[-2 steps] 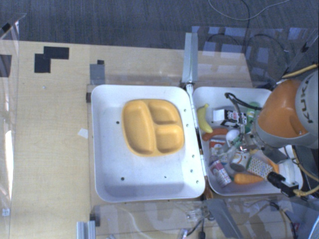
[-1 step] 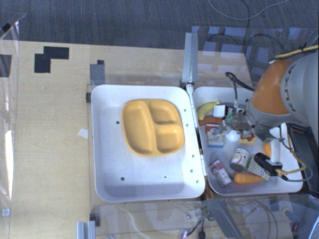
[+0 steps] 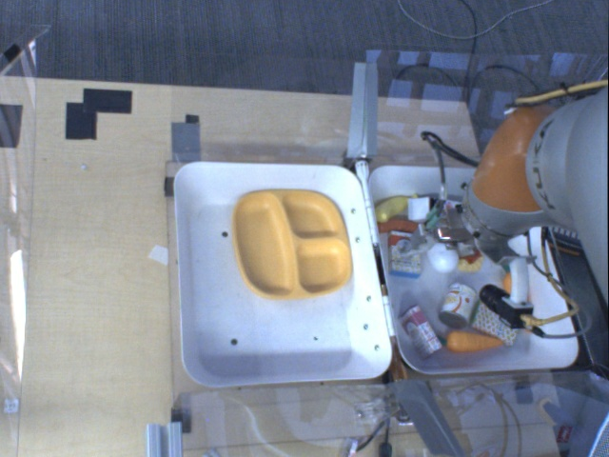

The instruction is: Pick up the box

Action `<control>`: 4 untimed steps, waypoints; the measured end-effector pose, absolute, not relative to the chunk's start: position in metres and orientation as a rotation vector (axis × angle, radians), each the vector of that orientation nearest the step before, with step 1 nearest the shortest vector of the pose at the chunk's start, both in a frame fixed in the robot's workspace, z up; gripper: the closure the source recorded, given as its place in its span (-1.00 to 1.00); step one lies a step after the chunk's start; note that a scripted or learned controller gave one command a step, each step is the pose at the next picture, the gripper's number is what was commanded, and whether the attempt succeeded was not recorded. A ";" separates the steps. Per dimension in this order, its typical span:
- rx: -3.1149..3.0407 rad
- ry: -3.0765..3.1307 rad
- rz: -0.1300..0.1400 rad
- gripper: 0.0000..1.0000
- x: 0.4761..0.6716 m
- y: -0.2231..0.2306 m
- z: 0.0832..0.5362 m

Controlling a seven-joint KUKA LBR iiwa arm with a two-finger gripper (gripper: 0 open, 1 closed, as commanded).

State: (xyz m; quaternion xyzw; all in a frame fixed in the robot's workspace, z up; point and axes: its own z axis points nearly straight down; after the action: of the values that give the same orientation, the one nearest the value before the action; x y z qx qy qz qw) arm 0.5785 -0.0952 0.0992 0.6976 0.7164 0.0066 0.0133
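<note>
The pale wooden tabletop point(image 3: 95, 284) carries two shallow white bins side by side. The left bin point(image 3: 205, 350) holds a yellow divided tray point(image 3: 290, 241) and nothing the task concerns. The right bin point(image 3: 561, 355) is crowded with small things, and the grey arm point(image 3: 561, 160), with its orange band point(image 3: 504, 165), comes in from the right and hangs over the bin's upper half. Its hand point(image 3: 449, 225) points down into the clutter near the middle of the bin, but the wrist hides the tips, so I cannot tell how it is set or whether anything is in it. The box point(image 3: 406, 255), as I read it, is the small white-and-blue printed carton lying flat close to the bin's left wall, just below a yellow fruit-like item point(image 3: 390, 208) and a red piece point(image 3: 402, 227). It lies to the left of the hand and slightly lower in the view, near but apart from it, with a white ball point(image 3: 442, 258) between the two. Its long axis appears to run roughly up and down the view, along the wall. A tin can point(image 3: 458, 301), a carrot point(image 3: 473, 342) and a small dark can point(image 3: 420, 327) sit lower down, well clear of that path. The coming move likely calls for a short shift leftward toward the wall.
</note>
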 end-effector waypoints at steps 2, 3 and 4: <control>2.736 1.522 0.021 -1.00 0.647 -0.100 0.097; 2.783 1.448 0.009 -1.00 0.670 -0.072 0.187; 2.875 1.256 0.014 -1.00 0.617 -0.088 0.101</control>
State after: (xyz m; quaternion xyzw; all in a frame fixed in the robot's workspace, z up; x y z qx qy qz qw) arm 0.6174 -0.0877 0.1015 0.9163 0.4004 0.0045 0.0022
